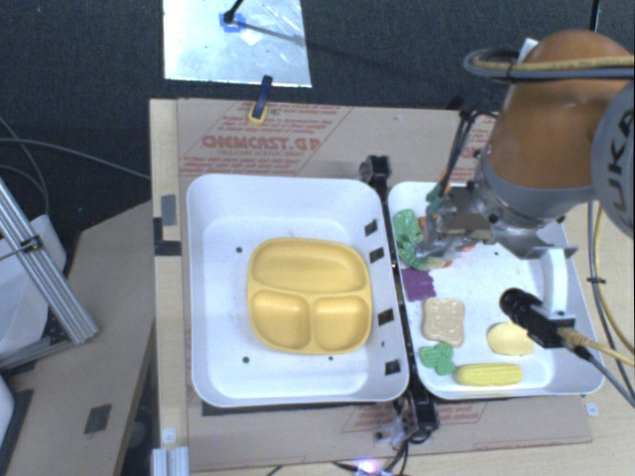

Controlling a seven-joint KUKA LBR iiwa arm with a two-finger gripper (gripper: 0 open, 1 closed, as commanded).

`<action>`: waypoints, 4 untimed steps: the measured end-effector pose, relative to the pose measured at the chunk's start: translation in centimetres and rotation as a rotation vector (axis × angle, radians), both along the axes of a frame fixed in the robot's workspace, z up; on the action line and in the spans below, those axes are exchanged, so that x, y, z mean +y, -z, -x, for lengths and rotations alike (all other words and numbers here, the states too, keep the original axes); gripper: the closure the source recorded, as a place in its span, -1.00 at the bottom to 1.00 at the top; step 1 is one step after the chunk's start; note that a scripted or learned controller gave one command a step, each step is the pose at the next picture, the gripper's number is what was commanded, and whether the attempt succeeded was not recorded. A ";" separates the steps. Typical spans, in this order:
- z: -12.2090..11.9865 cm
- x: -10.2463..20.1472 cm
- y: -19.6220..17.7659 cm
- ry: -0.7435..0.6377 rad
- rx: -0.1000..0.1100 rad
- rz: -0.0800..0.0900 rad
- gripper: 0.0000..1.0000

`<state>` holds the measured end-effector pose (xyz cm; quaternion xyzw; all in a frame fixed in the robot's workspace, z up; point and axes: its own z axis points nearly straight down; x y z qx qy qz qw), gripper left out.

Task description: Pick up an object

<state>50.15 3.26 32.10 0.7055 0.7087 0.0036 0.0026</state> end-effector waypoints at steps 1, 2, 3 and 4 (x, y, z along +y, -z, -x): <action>0.5 8.6 20.9 0.002 0.004 0.000 1.00; 0.9 13.4 23.1 0.008 -0.009 0.008 1.00; -7.7 12.2 23.3 0.002 0.019 0.002 1.00; -0.1 11.7 21.8 0.003 0.002 -0.001 1.00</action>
